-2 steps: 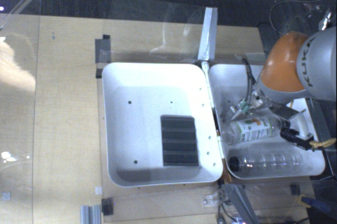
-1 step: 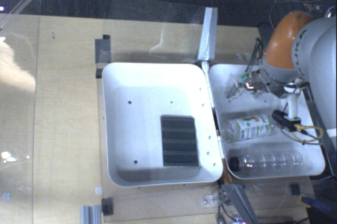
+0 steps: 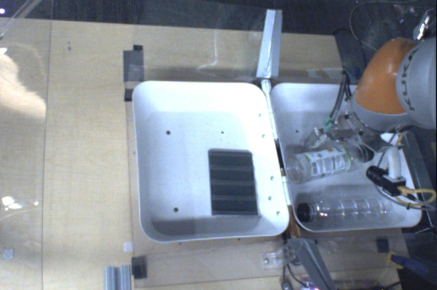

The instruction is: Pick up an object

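Observation:
A black ribbed rectangular pad (image 3: 232,181) lies flat in the left bin (image 3: 157,145), toward its front right. In the right bin (image 3: 300,104) a clear plastic bottle with a pale label (image 3: 321,163) lies on its side in the middle. A second clear bottle with a dark cap (image 3: 348,211) lies along the front wall. My gripper (image 3: 333,133) hangs over the right bin, just above and behind the labelled bottle, below the orange band of the arm (image 3: 381,85). Nothing visibly sits in its grasp.
The two white bins share a middle wall (image 3: 273,145). A grey metal bar (image 3: 270,50) stands behind the junction. Bare wooden bench (image 3: 75,145) stretches to the left of the bins.

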